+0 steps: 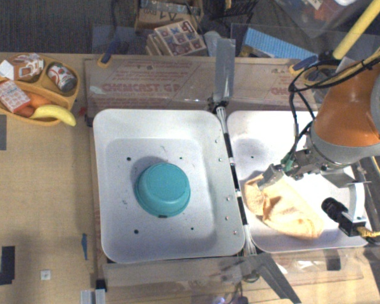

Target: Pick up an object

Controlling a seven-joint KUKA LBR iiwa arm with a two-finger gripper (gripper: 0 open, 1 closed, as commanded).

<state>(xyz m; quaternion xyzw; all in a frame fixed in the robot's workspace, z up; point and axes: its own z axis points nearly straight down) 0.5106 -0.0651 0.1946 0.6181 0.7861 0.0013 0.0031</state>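
The gripper [273, 175], whose fingers' state cannot be told, touches the upper-left edge of the tan cloth [284, 211], which spreads toward 5 o'clock in the right bin [259, 128].

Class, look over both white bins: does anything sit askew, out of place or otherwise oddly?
One thing stands out. In the right bin, a floppy yellow cloth lies crumpled against the divider, one corner raised at the gripper. The teal bowl in the left bin rests upside down, which is unusual, though nothing looks spilled or broken.
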